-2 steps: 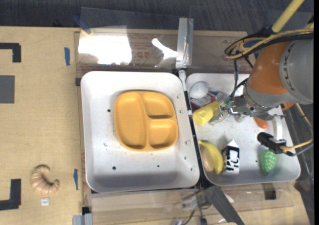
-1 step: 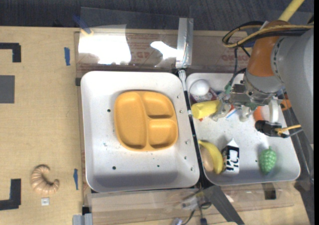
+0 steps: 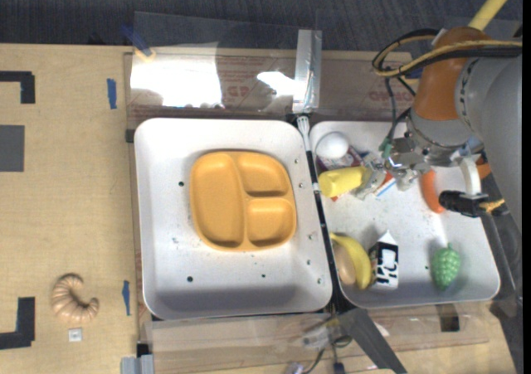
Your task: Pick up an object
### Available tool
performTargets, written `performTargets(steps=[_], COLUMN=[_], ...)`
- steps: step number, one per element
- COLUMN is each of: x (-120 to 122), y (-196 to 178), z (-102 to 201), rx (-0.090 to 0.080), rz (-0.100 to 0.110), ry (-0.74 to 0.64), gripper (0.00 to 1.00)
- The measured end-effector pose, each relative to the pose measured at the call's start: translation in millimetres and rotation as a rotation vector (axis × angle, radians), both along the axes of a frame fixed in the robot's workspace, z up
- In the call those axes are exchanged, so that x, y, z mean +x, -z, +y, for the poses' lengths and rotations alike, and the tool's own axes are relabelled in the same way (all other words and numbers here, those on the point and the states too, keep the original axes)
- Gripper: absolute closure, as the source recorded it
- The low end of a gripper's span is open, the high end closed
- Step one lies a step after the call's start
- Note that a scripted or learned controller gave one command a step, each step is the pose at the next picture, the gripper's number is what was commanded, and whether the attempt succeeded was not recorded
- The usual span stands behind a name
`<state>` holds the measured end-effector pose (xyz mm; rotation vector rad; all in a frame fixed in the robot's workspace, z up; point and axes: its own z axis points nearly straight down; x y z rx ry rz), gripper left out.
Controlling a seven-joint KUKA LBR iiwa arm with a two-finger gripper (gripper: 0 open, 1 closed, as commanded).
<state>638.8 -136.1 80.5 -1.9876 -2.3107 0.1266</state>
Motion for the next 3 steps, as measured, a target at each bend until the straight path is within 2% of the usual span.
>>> performTargets(steps=[1,2,3], x=[-2,-11,-16], y=[-10,-5,-5], z=[-4,0,-2], rx=[-0.012,-0.021,-0.021], rz=[-0.011,-0.057,-0.048], ry=[0.098,0.040,0.182], gripper=[0.00,0.00,0.00])
